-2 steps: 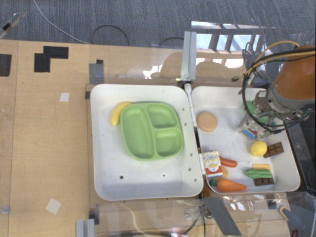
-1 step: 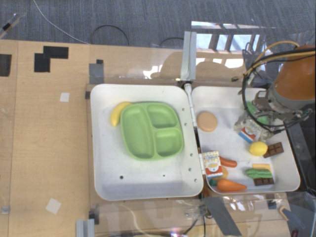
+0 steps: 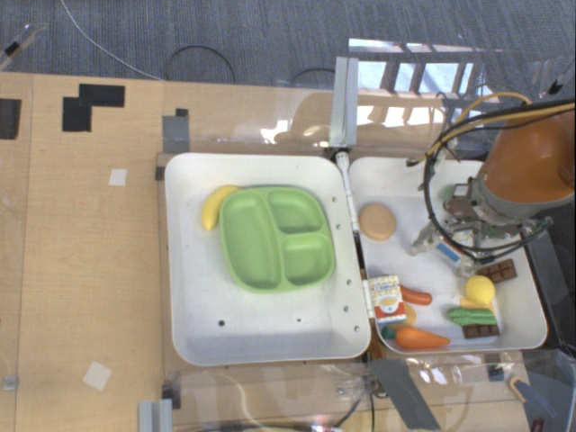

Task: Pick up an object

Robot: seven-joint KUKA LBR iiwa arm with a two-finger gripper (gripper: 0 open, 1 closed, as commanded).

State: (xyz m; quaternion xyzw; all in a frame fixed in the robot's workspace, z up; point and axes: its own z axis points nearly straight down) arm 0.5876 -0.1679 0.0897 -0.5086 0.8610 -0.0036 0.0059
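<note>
- The arm (image 3: pixel 531 165) comes in from the right side and hangs over the right bin (image 3: pixel 537 318), with its orange band above the grey wrist.
- The tool (image 3: pixel 459 241) is low over the upper middle of this bin; from this angle I cannot tell if it is apart or together, and nothing is seen clamped in it.
- A small blue and white piece (image 3: pixel 447 252) lies just under the tool; I cannot tell if they are touching.
- In the right bin, the round tan bun (image 3: pixel 377 221) lies near the left wall, apart from the tool.
- Near the front of the same bin lie the small carton (image 3: pixel 387 297), the sausage (image 3: pixel 416 295) and the carrot (image 3: pixel 420 337), close to each other.
- More to the right are the lemon (image 3: pixel 480 291), the green bean pod (image 3: pixel 472 316) and two chocolate bars (image 3: pixel 499 271), one beside the lemon and one at the front.
- The left bin (image 3: pixel 193 331) holds a green divided plate (image 3: pixel 274 237) in its middle.
- A banana (image 3: pixel 214 205) lies just beside the plate's upper left edge.
- Both bins stand side by side on the wooden desk (image 3: pixel 81 268).
</note>
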